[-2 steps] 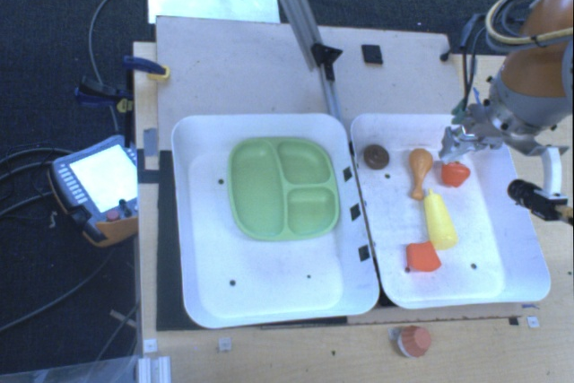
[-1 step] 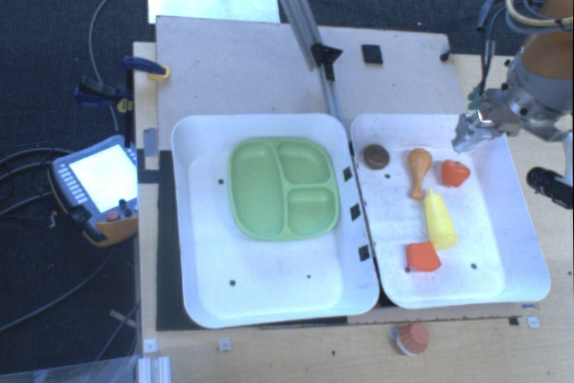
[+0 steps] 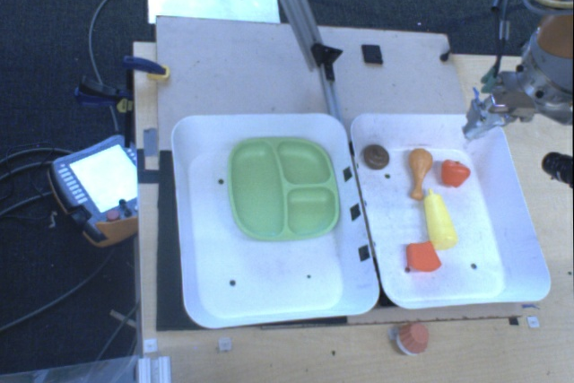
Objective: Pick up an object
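While the arm (image 3: 549, 31) reached in from the right, its gripper (image 3: 478, 118) hung over the far right rim of the right bin (image 3: 520, 220), close to that bin's back corner. Whether its fingers were spread or closed could not be told from this slanted view, and nothing could be seen between them.

Everything loose lay in the right bin, so places are given from it. A brown round piece (image 3: 375, 157) sat near its back left corner. Just beside that, toward the middle, lay a tan drumstick-shaped toy (image 3: 420, 170) with its thin end pointing to the front. A red toy (image 3: 455, 173) rested just right of the drumstick, the nearest thing to the gripper yet apart from it. A yellow bottle-shaped toy (image 3: 439, 221) lay in the middle of the bin, its top near the drumstick's thin end. An orange block (image 3: 423, 256) sat toward the front, just beside the bottle's lower end.

To the left of the right bin, the left bin (image 3: 206, 282) held a green divided plate (image 3: 283, 187). On the bench just in front of the right bin lay a small reddish round thing (image 3: 413, 337).
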`<state>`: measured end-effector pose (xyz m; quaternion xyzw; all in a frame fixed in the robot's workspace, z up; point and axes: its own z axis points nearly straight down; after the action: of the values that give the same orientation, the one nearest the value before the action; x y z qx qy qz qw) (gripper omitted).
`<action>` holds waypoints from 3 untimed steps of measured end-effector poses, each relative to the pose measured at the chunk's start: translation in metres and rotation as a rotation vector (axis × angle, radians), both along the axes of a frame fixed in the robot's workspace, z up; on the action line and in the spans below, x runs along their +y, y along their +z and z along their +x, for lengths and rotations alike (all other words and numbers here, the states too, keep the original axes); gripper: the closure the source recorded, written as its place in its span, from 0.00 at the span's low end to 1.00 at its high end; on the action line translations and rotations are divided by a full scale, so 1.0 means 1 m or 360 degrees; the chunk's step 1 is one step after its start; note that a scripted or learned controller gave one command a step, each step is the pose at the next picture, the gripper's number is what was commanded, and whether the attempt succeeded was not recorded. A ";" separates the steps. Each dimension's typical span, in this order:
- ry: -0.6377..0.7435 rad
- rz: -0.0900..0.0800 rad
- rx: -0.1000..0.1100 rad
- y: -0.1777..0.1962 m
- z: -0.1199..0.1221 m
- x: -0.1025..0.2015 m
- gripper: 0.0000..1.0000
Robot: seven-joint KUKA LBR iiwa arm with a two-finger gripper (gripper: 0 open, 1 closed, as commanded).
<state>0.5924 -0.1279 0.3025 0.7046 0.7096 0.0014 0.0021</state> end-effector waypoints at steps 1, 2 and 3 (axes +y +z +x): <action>0.0002 0.0001 0.0004 0.000 0.004 0.049 1.00; 0.0003 0.0002 0.0002 -0.006 0.016 0.097 1.00; 0.0003 0.0003 0.0004 -0.012 0.016 0.141 1.00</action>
<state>0.6082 0.0135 0.2907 0.7039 0.7103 0.0011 0.0006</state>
